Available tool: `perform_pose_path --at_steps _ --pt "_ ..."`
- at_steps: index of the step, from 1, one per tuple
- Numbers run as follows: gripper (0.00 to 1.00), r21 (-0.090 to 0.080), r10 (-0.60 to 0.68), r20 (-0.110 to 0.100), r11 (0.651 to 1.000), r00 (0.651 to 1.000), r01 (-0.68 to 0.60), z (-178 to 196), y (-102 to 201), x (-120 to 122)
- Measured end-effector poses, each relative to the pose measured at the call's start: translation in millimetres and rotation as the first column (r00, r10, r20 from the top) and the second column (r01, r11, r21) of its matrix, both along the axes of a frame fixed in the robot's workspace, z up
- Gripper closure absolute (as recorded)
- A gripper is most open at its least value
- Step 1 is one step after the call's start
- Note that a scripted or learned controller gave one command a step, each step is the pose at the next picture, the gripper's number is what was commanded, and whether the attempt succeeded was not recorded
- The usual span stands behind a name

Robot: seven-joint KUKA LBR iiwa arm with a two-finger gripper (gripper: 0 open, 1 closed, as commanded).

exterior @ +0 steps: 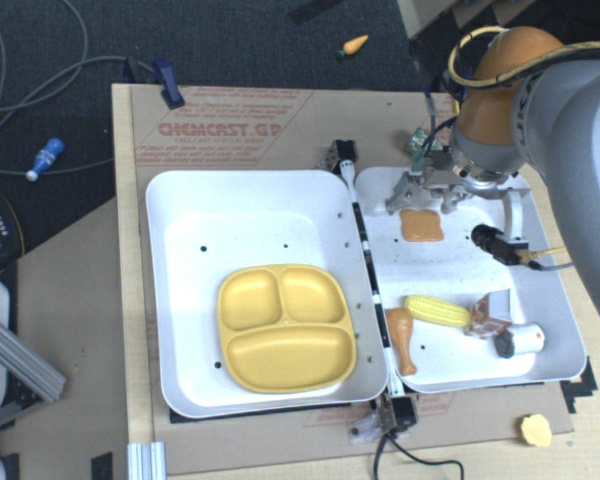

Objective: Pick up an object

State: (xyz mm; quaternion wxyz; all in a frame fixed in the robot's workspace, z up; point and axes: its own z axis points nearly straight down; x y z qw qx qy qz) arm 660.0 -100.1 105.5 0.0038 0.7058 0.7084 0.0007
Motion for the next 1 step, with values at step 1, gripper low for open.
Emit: perform_pose_path --at_steps 1 --pt "0.0 0.003 -0.005 -0.008 1.0 1.0 0.006 -21.8 -28.1 -3.2"
